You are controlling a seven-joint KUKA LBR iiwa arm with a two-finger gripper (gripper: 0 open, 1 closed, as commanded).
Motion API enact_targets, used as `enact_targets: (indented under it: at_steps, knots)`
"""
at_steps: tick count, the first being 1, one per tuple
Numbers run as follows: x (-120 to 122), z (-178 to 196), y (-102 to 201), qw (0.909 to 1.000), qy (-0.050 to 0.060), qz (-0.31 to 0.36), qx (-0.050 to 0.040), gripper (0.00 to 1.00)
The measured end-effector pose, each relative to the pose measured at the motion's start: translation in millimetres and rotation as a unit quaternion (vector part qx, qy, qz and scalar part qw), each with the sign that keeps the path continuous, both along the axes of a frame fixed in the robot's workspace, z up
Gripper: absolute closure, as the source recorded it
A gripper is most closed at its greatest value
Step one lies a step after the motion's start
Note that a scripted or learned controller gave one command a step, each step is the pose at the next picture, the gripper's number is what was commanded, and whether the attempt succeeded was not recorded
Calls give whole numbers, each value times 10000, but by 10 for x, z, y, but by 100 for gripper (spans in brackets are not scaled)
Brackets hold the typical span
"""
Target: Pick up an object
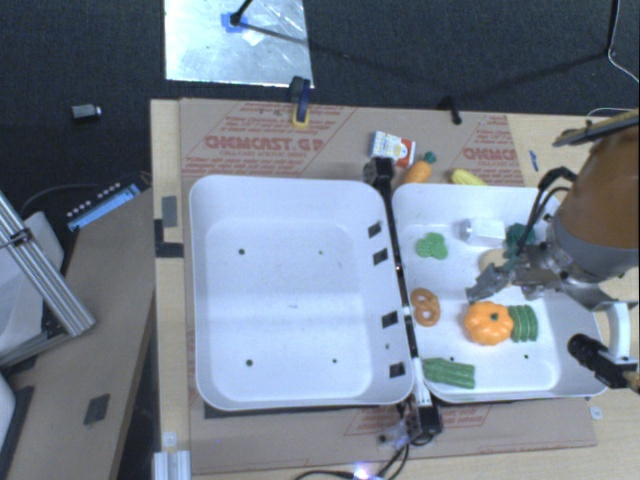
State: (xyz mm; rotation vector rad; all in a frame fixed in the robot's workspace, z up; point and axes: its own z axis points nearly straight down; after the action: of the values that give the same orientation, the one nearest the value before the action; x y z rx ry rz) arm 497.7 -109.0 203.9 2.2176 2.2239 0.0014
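Camera view: two white bins (290,298) were set on a cardboard-covered bench (260,138) above dark carpet. The gripper (490,283) was hung over the right bin, just above an orange pumpkin (487,323); its grip could not be told.

We see a robotics lab. Two white bins (290,298) sit on a cardboard-covered bench (260,138), toy foods (487,323) serve as test objects, and cables (600,38) cross dark carpet (80,38) beside aluminium framing (40,278).
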Motion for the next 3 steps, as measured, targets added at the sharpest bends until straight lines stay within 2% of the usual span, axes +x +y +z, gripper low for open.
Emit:
enact_targets:
  at_steps: [1,2,3]
  knots:
    - [78,-1013,-65,10000,-63,-15,-31,0]
    - [1303,-1175,-265,10000,-64,24,-19,0]
    - [1269,-1060,-259,10000,-37,16,-2,100]
